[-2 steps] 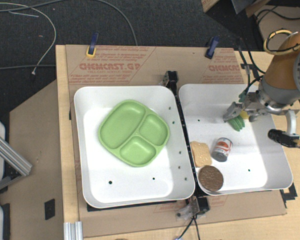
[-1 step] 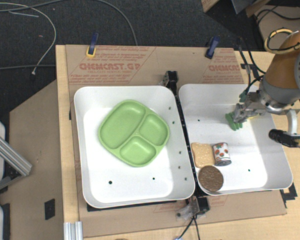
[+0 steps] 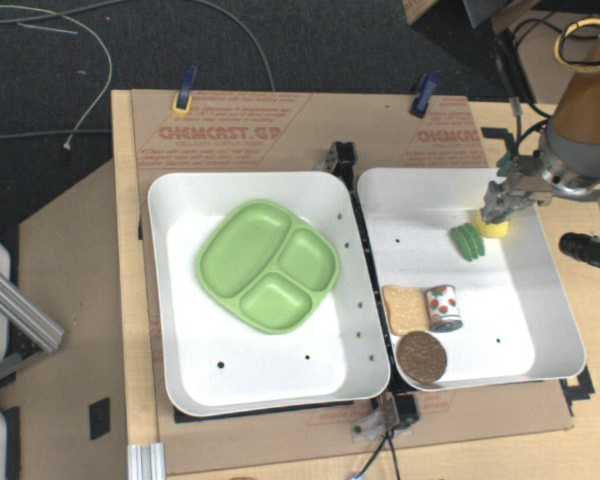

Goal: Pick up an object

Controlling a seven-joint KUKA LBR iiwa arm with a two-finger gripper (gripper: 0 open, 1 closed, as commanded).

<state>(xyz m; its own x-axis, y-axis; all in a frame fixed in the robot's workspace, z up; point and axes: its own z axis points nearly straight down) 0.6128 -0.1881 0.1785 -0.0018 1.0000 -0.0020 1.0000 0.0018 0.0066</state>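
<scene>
My gripper (image 3: pixel 498 208) hangs over the far right part of the right bin (image 3: pixel 540 318). Directly beneath it lies a small yellow thing (image 3: pixel 496 230), partly hidden by the gripper. A green ridged thing (image 3: pixel 468 240) lies just to its left, touching or nearly touching it. Nearer the front of the same bin are a slice of toast (image 3: pixel 404 309), a small red-and-white can (image 3: pixel 443 308) on its side, and a round brown disc (image 3: pixel 421 357) against the front wall.
The left bin (image 3: pixel 180 348) holds a green divided plate (image 3: pixel 268 265) near its middle. A black divider (image 3: pixel 360 258) runs between the two bins. The arm comes in from the right above the right bin's far corner.
</scene>
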